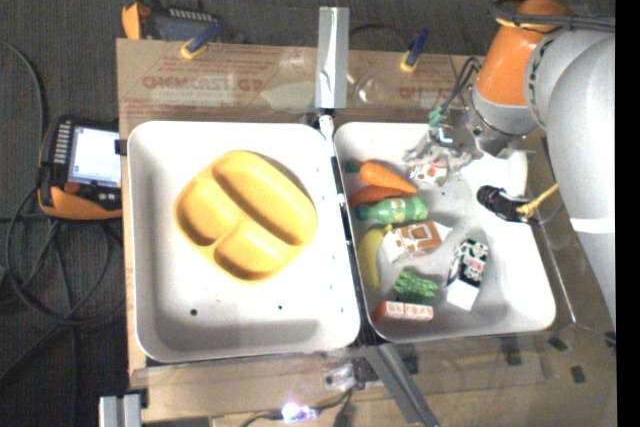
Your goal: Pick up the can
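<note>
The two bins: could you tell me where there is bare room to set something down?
Left bin: bare floor along the front and corners around the yellow divided plate. Right bin: crowded left and middle; bare at its front right corner.

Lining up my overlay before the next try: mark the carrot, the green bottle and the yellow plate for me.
carrot (385, 177), camera view, middle of its orange body.
green bottle (392, 210), camera view, middle of its side, lying in the right bin.
yellow plate (245, 214), camera view, ridge between its compartments, in the left bin.
</note>
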You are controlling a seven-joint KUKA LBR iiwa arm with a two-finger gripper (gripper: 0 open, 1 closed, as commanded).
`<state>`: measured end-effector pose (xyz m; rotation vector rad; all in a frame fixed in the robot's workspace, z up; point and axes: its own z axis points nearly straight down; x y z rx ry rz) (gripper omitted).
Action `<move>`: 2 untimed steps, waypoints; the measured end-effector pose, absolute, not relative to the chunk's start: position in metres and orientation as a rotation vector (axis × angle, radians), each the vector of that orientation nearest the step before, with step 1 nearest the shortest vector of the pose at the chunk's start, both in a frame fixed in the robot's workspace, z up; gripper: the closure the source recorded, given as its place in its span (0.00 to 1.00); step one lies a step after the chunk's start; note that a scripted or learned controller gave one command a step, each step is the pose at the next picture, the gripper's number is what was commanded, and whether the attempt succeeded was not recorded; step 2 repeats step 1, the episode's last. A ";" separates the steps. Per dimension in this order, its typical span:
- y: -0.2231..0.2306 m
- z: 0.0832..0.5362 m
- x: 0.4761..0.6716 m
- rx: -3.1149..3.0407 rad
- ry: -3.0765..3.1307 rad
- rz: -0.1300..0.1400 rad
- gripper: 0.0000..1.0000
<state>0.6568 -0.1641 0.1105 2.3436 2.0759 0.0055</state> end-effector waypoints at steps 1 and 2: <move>-0.141 0.218 0.651 2.521 1.874 -0.006 1.00; -0.141 0.218 0.651 2.521 1.874 -0.006 1.00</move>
